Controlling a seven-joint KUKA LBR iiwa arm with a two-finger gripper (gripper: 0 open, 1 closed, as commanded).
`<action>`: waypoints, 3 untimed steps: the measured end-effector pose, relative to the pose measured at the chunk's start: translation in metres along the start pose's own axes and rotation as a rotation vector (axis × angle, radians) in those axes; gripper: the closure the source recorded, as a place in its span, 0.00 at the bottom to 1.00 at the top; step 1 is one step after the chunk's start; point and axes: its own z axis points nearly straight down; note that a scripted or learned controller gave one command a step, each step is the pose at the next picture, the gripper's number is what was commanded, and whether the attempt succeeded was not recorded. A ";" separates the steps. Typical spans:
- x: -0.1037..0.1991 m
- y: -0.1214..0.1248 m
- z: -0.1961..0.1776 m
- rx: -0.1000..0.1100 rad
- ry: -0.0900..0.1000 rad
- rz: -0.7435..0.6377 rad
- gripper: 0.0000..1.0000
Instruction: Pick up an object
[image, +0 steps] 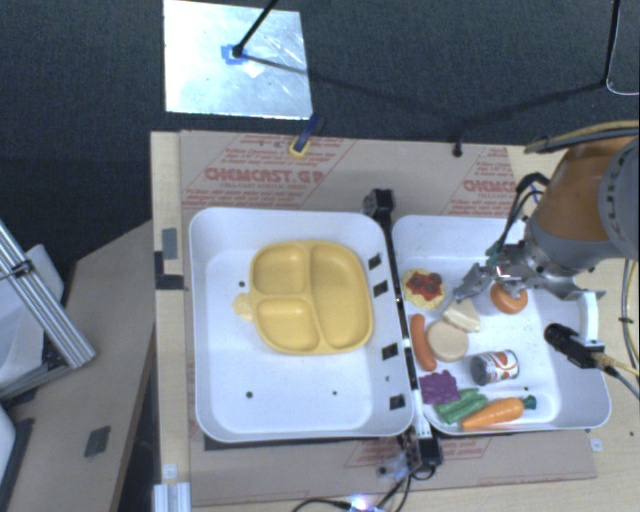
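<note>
Two shallow white bins sat side by side on the bench. The left bin held a yellow divided plate near its middle. The right bin held the toy foods: a small pizza slice with red topping at its upper left, a pale cheese wedge just right of and below it, a cream round disc touching the wedge from below, a red-orange sausage along the bin's left wall, a small tin can lying on its side near the middle, a purple bunch of grapes below the disc, green beans just under the grapes, and an orange carrot lying along the lower edge beside the beans. An orange round piece lay in the upper middle of that bin, partly under the arm. The grey arm with its orange band entered from the right of the frame, and the gripper hung low over the right bin between the pizza slice and the orange round piece, just above the cheese wedge. Its slim fingers pointed toward lower left; nothing could be seen between them, and how far apart they stood could not be told.
</note>
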 end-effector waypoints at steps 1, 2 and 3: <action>0.000 0.002 0.036 -0.006 -0.001 0.004 0.00; 0.000 0.002 0.028 -0.005 -0.001 0.004 1.00; 0.002 -0.001 -0.035 -0.004 -0.001 0.002 1.00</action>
